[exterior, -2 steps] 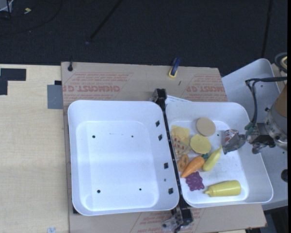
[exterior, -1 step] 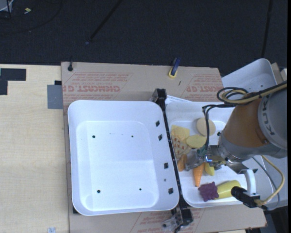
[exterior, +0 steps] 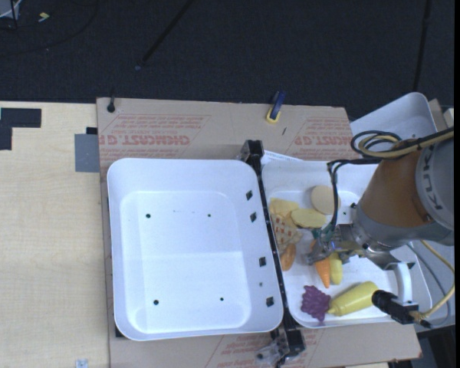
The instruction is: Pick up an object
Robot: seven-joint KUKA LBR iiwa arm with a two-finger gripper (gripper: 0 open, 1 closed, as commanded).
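The right bin (exterior: 354,179) holds several small toy foods. A beige round piece (exterior: 320,198) and a yellow piece (exterior: 308,218) lie near its middle. A tan waffle-like piece (exterior: 285,237) rests by the left wall. A small orange carrot (exterior: 324,274) sits beside a small yellow piece (exterior: 336,270), and purple grapes (exterior: 315,303) lie next to a long yellow squash (exterior: 351,299) at the front. My gripper (exterior: 327,245) is low in this bin, just above the carrot and beside the yellow piece. The orange wrist band hides its upper part.
The left bin (exterior: 184,244) stands beside the right one, with a black divider rail (exterior: 264,228) between them. A blue-and-yellow clamp (exterior: 274,107) sits on the cardboard at the back. Black cables (exterior: 372,141) loop over the arm.
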